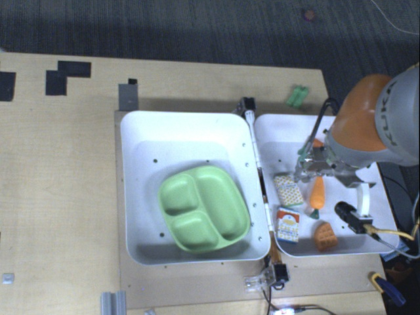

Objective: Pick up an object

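Observation:
My gripper (307,171) hangs low over the middle of the right bin (275,131), under the grey arm with its orange band (357,120). Just right of it lies an orange carrot (317,193), lengthwise toward the front. A small patterned packet (289,190) lies just left of and below the gripper. Nearer the front stand a red and white carton (287,225) and a brown-orange lump (325,236). I see nothing held by the gripper.
The left bin (141,136) holds a green divided plate (203,207). A small green object (297,96) lies on the bench behind the right bin. The rim between the bins (257,169) runs close to the packet.

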Available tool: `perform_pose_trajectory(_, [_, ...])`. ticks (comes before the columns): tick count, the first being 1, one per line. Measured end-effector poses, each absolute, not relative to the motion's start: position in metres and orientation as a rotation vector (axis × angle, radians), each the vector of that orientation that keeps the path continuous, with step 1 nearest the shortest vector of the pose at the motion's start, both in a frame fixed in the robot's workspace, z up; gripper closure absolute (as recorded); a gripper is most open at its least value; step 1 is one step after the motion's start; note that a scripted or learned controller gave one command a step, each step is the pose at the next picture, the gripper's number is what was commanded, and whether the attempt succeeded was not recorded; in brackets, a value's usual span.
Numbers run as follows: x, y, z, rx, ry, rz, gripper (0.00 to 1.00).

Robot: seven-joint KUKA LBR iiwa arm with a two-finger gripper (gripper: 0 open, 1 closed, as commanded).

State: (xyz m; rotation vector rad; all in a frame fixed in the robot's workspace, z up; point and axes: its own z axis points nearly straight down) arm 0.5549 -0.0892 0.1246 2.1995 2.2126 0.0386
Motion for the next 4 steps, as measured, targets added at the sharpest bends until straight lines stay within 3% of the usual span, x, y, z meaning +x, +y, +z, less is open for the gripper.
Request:
perform_pose_trajectory(1, [0.555,-0.089,0.125,2.199,2.213,0.038,0.0])
perform_pose_trajectory(2, [0.571,-0.083,0.086,2.213,2.223,0.008,0.0])
perform_pose_trajectory(3, [0.573,-0.082,0.098,2.207,2.222,0.016,1.0])
perform_pose_trajectory(4, [0.573,-0.082,0.098,2.208,2.222,0.015,0.0])
